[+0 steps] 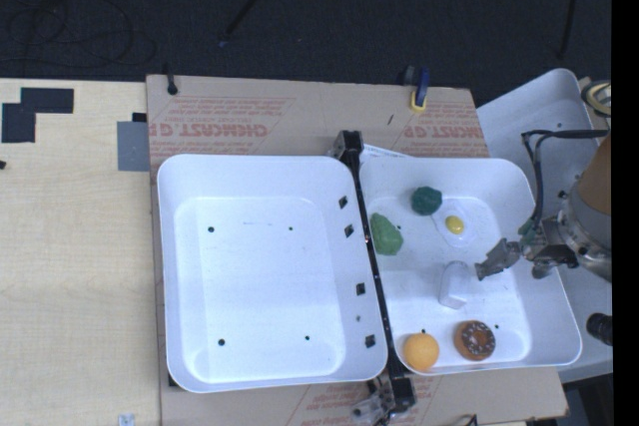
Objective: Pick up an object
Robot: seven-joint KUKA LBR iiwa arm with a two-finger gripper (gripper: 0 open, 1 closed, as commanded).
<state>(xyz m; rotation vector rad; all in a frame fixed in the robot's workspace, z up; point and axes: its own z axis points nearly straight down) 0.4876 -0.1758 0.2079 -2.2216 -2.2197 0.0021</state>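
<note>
Fingers (496, 262) hang over the right bin (539, 354) beside a white cup (454, 285), grip state unclear

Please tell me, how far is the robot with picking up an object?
Nothing looks picked up yet. The orange ball, the donut, the fried egg, the two green pieces and a pale cup all lie in the right bin. The claw is low over that bin, beside the cup. Grasping and lifting remain.

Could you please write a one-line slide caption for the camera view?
The hand hovers over the right bin, among an orange ball, doughnut and green toys.
</note>
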